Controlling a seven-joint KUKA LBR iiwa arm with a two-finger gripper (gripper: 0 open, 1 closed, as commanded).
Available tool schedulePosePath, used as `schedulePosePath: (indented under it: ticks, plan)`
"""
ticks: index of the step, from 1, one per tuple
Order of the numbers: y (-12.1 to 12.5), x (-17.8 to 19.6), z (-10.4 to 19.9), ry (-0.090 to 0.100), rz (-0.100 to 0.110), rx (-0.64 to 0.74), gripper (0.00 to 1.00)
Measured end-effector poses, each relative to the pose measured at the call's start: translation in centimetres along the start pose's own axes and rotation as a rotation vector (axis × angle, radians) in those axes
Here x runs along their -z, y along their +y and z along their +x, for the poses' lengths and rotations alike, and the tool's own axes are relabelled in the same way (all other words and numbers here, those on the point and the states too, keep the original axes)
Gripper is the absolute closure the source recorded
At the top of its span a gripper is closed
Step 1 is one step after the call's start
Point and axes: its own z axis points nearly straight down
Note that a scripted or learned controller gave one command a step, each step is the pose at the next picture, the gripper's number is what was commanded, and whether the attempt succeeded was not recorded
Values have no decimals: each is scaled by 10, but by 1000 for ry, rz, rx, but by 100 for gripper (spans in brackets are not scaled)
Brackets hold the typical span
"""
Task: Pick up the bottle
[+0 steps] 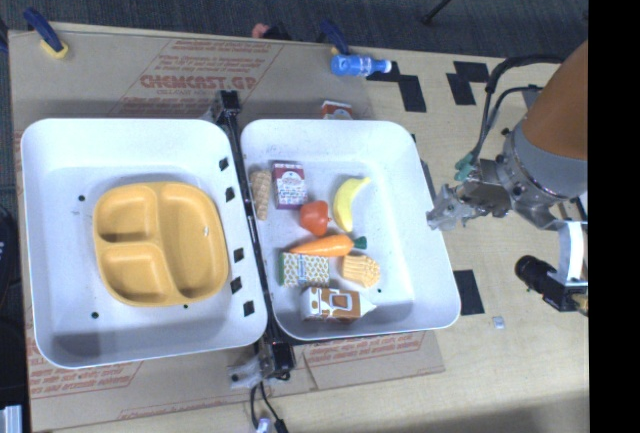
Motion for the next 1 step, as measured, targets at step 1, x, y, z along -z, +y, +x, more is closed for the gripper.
schedulePosePath:
  ticks: [1]
  plan:
    - [0, -12, -6, 1, 2, -318, 100]
